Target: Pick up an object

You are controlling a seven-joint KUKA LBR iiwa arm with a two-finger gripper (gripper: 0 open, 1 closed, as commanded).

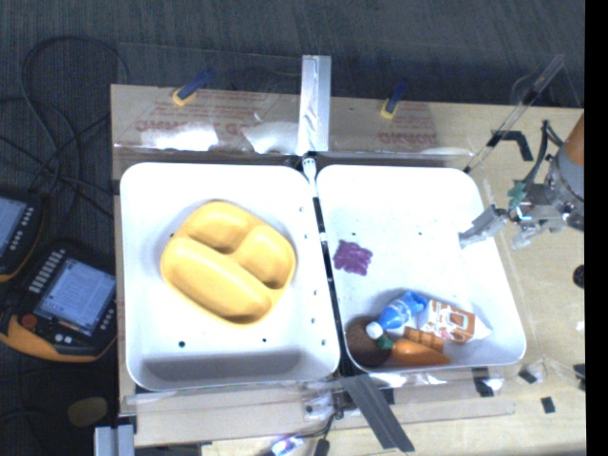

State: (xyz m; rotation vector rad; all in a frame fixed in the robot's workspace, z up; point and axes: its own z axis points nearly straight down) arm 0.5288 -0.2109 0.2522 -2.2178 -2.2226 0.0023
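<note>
Hand (499, 224) hovers at our right white bin's (418, 183) rim, grip unreadable; descending here risks clipping the wall, missing the clustered small bottle (399, 313).

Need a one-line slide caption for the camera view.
Claw at right bin's edge; yellow bread toy fills the left bin.

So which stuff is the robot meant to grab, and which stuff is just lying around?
For the job (things it could pick up):
- yellow bread-shaped toy, left bin
- purple grapes toy, right bin
- blue-and-white bottle
- small carton
- orange carrot toy
- dark brown round thing
- gripper, at the right bin's edge

Just lying about:
- handheld controllers
- black cables
- blue-and-yellow clamps
</note>
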